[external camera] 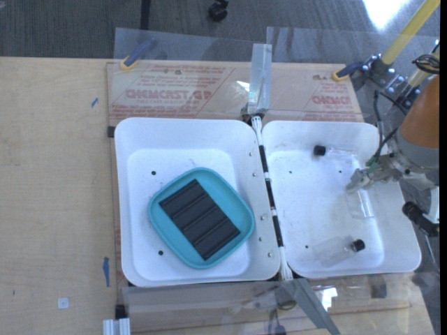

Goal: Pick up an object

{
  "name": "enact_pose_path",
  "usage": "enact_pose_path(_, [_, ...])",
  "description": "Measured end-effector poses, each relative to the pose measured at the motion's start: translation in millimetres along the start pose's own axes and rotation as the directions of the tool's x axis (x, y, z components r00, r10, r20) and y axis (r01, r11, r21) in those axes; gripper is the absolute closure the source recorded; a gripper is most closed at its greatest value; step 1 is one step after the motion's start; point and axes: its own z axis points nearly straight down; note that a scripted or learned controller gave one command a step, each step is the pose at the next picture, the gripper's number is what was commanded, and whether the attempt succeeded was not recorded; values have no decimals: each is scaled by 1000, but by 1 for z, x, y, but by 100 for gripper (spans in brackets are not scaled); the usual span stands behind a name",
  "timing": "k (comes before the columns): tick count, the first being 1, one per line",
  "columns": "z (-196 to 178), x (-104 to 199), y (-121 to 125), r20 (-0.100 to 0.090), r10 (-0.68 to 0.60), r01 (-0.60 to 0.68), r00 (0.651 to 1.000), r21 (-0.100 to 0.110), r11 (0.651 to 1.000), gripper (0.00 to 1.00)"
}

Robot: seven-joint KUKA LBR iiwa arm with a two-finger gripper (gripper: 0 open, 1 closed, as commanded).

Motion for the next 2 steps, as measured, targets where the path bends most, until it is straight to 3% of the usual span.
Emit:
enact_pose_path(1, [-123,39,48,3,14,-14,1000,0,1000,100])
enact_pose_path(2, [-111,120,113,3,110,-110,994,-1,994,100])
